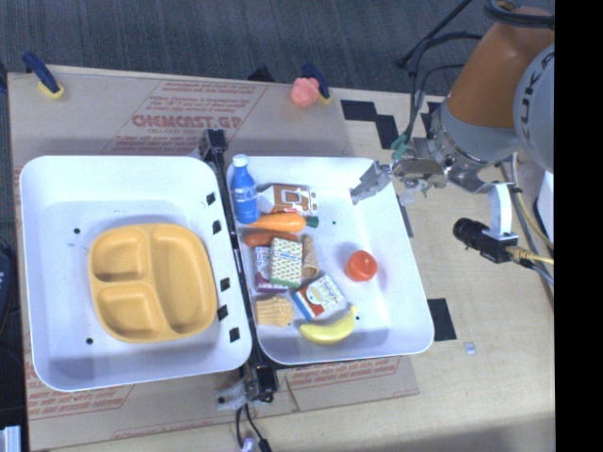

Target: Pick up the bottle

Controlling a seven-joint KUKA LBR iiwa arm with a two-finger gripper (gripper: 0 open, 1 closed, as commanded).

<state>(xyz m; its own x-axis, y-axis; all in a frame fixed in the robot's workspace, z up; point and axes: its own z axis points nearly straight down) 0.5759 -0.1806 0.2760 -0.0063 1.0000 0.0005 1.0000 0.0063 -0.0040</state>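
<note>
The pincer (369, 185), its grip impossible to tell, hangs over the right bin's (400, 281) far rim, well apart from the bottle (244, 189) lying against the dividing wall beside a carrot (275, 223), so it should approach cap-side, clear of neighbours.

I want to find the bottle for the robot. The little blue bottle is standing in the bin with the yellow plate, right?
Not quite. The blue bottle is in the other bin, the right-hand one in the camera view, with the carrot and banana. It sits at that bin's far left corner, close to the divider. The yellow plate is in the left bin.
</note>
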